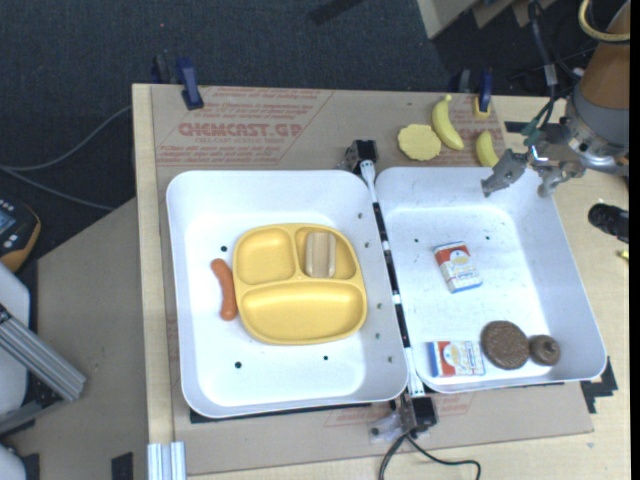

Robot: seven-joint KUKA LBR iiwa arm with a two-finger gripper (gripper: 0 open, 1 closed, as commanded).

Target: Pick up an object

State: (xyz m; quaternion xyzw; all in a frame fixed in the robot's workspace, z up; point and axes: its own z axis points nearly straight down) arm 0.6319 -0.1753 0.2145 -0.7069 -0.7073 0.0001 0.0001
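A: Where is the arm's two-finger pincer (522, 175)?

B: At the upper right, over the far rim of the right-hand shallow white bin (560, 268). Its two grey fingers (500, 177) are spread wide apart with nothing between them.

A: What lies in that bin?

B: A small red, white and blue carton (458, 267) sits near the middle, tilted a little. Along the near edge there is a flat red, white and blue packet (455, 358), then a round dark brown cookie-like disc (505, 344) just beside it, and a smaller brown doughnut-shaped piece (544, 349) touching or almost touching the disc. All of these are well apart from the pincer.

A: And the left-hand shallow white bin (200, 218)?

B: It holds a yellow plastic plate with three compartments (298, 285). A tan bread-like roll (320, 254) lies in the upper right compartment. An orange sausage-shaped toy (225, 288) lies on the bin floor just beside the plate's left edge.

A: Anything on the bench (250, 128) itself?

B: Beyond the right bin, on the brown board, a yellow ruffled round piece (420, 142) sits next to a yellow toy banana (447, 124), and a second small yellow banana-like piece (486, 148) lies near the pincer. A blue clamp (187, 83) grips the board's far left edge.
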